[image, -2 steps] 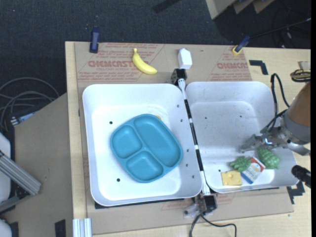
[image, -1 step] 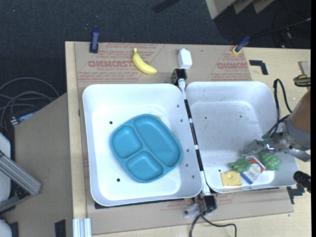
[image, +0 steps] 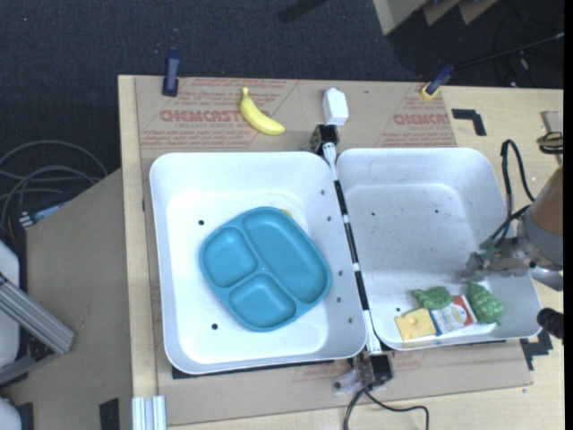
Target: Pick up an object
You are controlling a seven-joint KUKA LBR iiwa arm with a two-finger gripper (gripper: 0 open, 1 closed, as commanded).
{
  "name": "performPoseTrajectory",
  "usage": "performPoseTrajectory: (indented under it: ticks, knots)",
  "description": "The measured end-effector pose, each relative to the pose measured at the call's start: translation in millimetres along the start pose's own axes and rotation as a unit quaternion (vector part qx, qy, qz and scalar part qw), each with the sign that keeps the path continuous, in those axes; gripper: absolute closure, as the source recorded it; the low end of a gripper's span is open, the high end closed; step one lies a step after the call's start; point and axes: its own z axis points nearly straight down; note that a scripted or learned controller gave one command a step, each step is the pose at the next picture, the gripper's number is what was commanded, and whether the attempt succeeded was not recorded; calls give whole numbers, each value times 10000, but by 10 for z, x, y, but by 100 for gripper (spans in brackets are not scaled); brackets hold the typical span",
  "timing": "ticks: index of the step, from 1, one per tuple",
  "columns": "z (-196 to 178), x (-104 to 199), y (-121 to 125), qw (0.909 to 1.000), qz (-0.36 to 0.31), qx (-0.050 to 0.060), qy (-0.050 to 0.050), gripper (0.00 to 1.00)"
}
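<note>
Bench (image: 134, 240): pale wood, carrying a brown cardboard sheet (image: 210, 115) printed in red with "CHEMCAST" twice, once at the left and once at the right of its far edge; the smaller lines of print beneath cannot be read.

Left bin (image: 170, 195): shallow, white. Holds one blue plate (image: 264, 267) with three compartments, lying flat near the bin's middle. A faint yellowish mark shows at the plate's far edge; what it is cannot be told.

Right bin (image: 421, 186): shallow, white, its floor lightly speckled. Contents gathered in the near right corner:
- green toy (image: 432, 297), knobbly, just left of the packet's top edge;
- second green toy (image: 486, 301), rounder, at the packet's right;
- packet (image: 434, 321), flat, yellow at its left and white with red print at its right; the print is too small to read.

On the cardboard behind the bins: banana (image: 260, 116), yellow, lying loose; white block (image: 336, 106) above the seam between the bins; two blue clamps, one at the far left (image: 171, 72) and one with a yellow tip at the far right (image: 437, 82).

Arm (image: 546, 222): enters from the right over the right bin. Gripper (image: 488, 263): low over the bin's right side, just above the rounder green toy. Whether its grip is wide or narrow cannot be told; nothing is seen between its tips.
</note>
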Motion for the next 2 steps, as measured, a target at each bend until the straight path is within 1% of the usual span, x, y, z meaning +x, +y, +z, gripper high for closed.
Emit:
performPoseTrajectory:
  ticks: [1,2]
  knots:
    - [-848,589,207,10000,0,-3,-11,100]
    - [-966,797,1033,10000,1,-3,-10,100]
